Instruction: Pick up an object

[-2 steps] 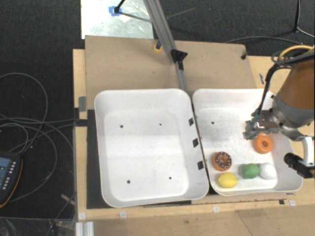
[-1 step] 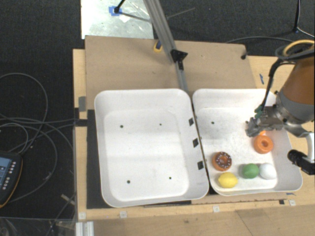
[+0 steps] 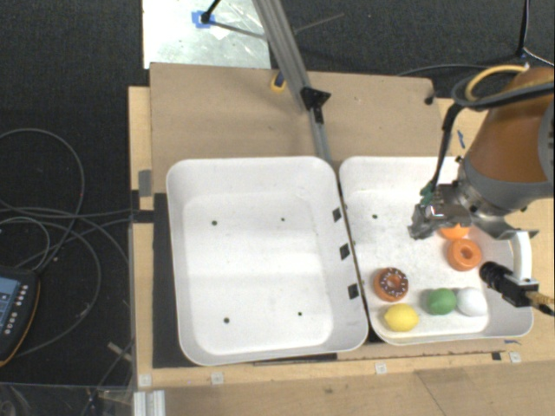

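— What do you count, nearest first?

— Beside the left bin [image 3: 260,258], the right bin [image 3: 381,189] holds five loose pieces: one yellow lemon [image 3: 401,318], one green ball [image 3: 440,302], one white ball [image 3: 472,302], one brown donut [image 3: 392,283], one orange ring [image 3: 464,254].

— And the hand?

— I see the gripper [image 3: 431,218] above the ring, an orange piece [image 3: 453,230] just under the wrist; whether the hand is wide or narrow, I cannot tell.
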`<act>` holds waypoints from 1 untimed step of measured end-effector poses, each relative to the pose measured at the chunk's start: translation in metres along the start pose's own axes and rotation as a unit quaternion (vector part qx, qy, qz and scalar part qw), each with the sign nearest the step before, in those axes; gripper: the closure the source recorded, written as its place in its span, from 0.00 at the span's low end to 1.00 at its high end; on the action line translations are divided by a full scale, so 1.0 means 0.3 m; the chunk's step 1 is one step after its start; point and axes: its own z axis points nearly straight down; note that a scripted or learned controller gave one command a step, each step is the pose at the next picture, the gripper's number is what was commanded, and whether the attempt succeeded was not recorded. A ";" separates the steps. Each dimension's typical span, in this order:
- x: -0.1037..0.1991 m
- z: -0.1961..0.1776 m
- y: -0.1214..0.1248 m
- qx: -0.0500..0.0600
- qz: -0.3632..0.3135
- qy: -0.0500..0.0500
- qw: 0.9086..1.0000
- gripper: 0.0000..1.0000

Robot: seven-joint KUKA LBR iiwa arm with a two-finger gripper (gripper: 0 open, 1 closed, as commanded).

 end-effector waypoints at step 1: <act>0.181 0.027 0.048 0.001 0.000 0.000 1.000 1.00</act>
